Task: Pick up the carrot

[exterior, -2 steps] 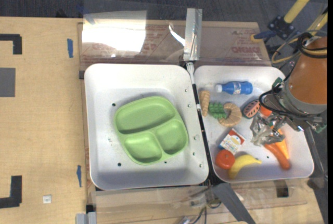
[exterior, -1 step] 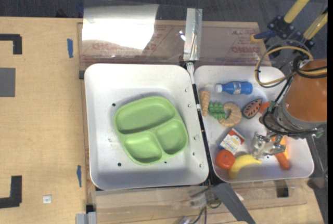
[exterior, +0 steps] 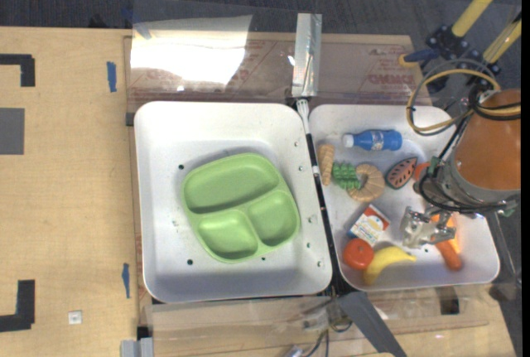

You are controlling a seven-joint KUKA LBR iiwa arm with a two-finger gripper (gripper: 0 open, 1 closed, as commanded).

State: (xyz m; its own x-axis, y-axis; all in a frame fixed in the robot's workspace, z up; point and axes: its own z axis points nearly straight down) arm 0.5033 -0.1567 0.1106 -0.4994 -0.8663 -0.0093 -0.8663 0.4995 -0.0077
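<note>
We are down over the carrot, lift not yet made.

Our gripper (exterior: 426,229) sits low in the right bin (exterior: 484,268), toward its near right corner, with the arm reaching in from the right. The carrot (exterior: 450,252) lies on the bin floor just beside and right of the metal fingertips, its orange body poking out toward the near wall. We judge it is not yet raised. Whether our fingers are apart or closed we cannot tell, since the wrist and cables crowd them. Left of us lie a banana (exterior: 387,262), a tomato (exterior: 358,253) and a small carton (exterior: 370,224). The green tray (exterior: 240,205) rests in the left bin.
</note>
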